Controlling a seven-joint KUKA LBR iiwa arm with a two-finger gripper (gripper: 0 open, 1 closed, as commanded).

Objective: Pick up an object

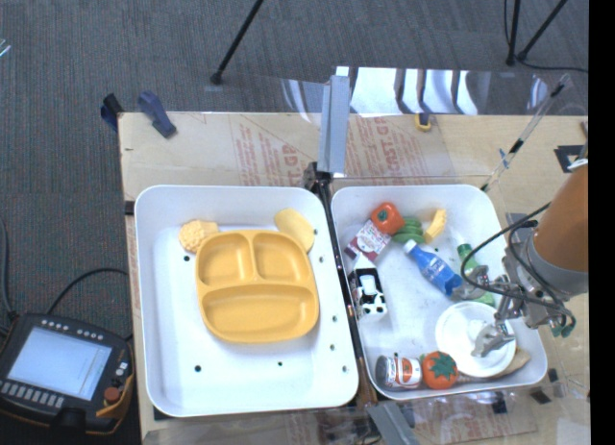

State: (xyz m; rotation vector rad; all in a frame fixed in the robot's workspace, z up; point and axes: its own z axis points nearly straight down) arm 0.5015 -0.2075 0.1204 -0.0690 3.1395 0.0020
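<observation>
the likeliest target is the white bowl (pixel 473 337) in the lower right of the frame, resting in the right bin (pixel 485 198) near its bottom right corner. your end effector (pixel 492 339) is down over that bowl, its metal tips against the bowl's inner face, but you cannot tell from this slanted view whether it is released or clenched, and nothing is plainly between the tips. judged from this, the step in hand is the descent or the grasp itself, with no lift yet. the next move calls for a firm bite on the bowl's rim, or a shift to a smaller item, then a straight rise clear of the bin wall.

just left of the bowl, along the bottom edge of the right bin, sit a tomato toy (pixel 441 368) and a small can (pixel 398 371), touching each other. up and left of the bowl lies a blue bottle (pixel 431 267), tilted. further up are a red pepper toy (pixel 385 217), a green piece (pixel 413 231) and a yellow piece (pixel 437 223). a black and white cow toy (pixel 369 296) stands near the bin's left wall. the tomato toy and the bin's right wall crowd the bowl most.

the left bin (pixel 159 337) holds a yellow divided plate (pixel 258 286) with 3 compartments. both bins rest on the table (pixel 221 150).
</observation>
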